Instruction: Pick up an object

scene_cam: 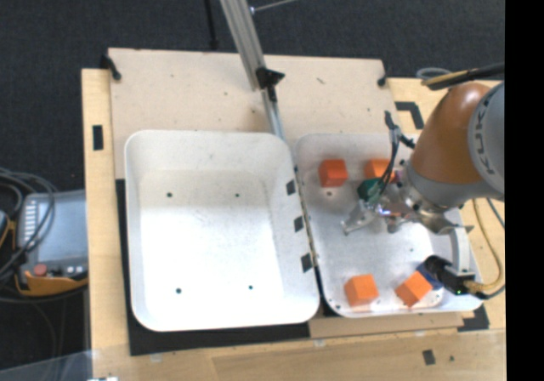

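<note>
Claw is hanging over the middle of the right bin and is pointing toward the view's left. Whether it is apart or together cannot be told from this slant. Arm, grey with an orange band, is reaching in from the view's right and is covering part of that bin's right side.

Four orange blocks are lying on the floor of the right bin, and all of them are apart from the claw:
- The upper-left block is sitting near the bin's far rim, above and to the left of the claw in the view.
- The half-hidden block is lying beside it to the right, with the arm partly covering it.
- The lower-left block is resting near the bin's near rim, below the claw.
- The lower-right block is lying to its right, close to the same rim and well apart from the two upper blocks.

The left bin is sitting edge to edge with the right bin. Both bins are resting on the pale surface. A metal post is slanting up from the surface behind the bins.
</note>
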Motion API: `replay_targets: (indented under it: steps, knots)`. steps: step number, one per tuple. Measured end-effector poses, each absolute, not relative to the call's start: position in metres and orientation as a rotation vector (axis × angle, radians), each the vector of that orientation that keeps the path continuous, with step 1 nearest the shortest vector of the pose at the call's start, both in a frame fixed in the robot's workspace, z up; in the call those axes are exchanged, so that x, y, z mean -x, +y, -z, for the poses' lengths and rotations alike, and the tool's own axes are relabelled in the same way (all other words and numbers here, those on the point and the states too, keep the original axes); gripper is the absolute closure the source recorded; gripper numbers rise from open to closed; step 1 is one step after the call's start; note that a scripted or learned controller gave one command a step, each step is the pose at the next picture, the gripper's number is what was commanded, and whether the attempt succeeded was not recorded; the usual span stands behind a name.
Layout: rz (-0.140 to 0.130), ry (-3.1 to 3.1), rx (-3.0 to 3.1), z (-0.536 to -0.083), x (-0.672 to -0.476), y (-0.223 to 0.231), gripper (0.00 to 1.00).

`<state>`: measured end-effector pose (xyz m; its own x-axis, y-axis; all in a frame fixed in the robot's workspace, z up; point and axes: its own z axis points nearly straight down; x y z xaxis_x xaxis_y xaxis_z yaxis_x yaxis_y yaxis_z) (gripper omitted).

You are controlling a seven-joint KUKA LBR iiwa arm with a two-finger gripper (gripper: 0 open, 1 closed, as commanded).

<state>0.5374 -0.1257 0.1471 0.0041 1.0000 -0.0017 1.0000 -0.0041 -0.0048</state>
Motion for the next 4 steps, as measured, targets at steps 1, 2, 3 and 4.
replay_targets:
  steps: [1, 2, 3, 4]
  knots:
    - [-0.001, -2.221, 2.228, -0.097, -0.538, -0.128, 0.0]
    - [0.008, -2.208, 2.24, -0.11, -0.539, -0.127, 1.0]
    - [0.008, -2.232, 2.219, -0.174, -0.542, -0.125, 1.0]
    - [0.006, -2.229, 2.222, -0.22, -0.541, -0.133, 1.0]
